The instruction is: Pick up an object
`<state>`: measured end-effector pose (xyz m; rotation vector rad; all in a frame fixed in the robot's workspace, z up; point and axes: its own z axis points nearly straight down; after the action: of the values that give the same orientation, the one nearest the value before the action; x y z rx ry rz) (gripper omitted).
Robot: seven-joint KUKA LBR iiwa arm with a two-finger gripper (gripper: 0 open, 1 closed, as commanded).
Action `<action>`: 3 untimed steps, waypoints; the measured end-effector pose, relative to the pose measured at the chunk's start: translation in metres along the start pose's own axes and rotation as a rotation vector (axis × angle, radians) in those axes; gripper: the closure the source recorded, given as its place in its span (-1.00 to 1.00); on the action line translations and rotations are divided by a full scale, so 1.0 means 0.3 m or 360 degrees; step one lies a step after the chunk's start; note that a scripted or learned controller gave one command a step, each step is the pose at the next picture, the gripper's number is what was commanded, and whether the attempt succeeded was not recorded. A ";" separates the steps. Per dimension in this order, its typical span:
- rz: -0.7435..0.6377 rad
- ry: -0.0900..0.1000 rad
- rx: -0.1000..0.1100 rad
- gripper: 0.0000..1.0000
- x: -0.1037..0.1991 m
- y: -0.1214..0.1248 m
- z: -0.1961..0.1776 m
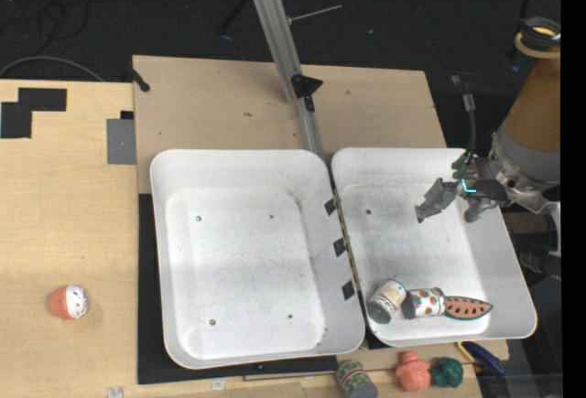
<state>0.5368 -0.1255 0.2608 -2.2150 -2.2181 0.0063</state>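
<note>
The light wooden bench [73, 204] carries 2 shallow white bins side by side. The left white bin [240, 254] lies well to the left of the gripper. The right white bin [417, 241] sits directly under it. The grey arm with its orange band [540, 112] reaches in from the right, above and to the right of the gripper. The 2-finger gripper [453, 204] hangs over the upper right part of the right bin, its dark fingers spread apart with nothing between them.

Below the gripper, against the near wall of the right bin, 3 small things lie in a row, touching: a yellow-and-white can on its side [387, 299], a white cylinder with red dots [424, 303], and a watermelon-slice toy [467, 306]. All are well apart from the gripper.

Far to the lower left, a small red-and-white ball [69, 302] rests on the bench.
</note>
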 end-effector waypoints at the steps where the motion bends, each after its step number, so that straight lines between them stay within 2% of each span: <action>1: 0.0005 -0.0002 -0.0008 -1.00 -0.004 0.002 -0.007; 3: 0.0002 0.0000 0.0000 -1.00 -0.015 0.014 0.300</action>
<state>0.5403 -0.1299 0.1708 -2.2168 -2.2166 0.0062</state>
